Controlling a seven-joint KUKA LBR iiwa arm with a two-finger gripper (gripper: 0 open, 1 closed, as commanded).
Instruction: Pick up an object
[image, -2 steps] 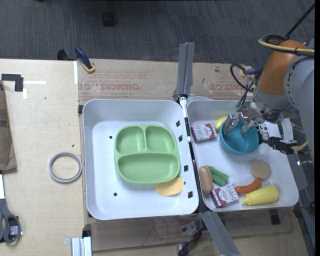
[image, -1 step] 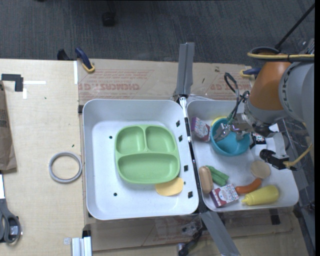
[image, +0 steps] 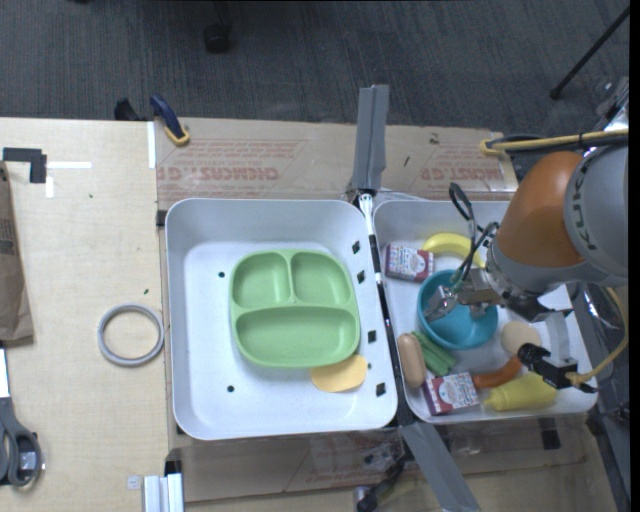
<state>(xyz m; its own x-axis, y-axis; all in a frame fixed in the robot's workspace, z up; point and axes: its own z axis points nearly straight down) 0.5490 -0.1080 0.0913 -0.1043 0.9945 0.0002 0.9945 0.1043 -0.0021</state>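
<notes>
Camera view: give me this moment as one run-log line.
arm: over right bin | gripper: at blue bowl rim, grasp unconfirmed | left bin: green divided plate, yellow chip | status: nothing lifted

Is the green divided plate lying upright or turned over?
Upright. The green divided plate lies flat in the left bin, its three compartments facing up.
</notes>
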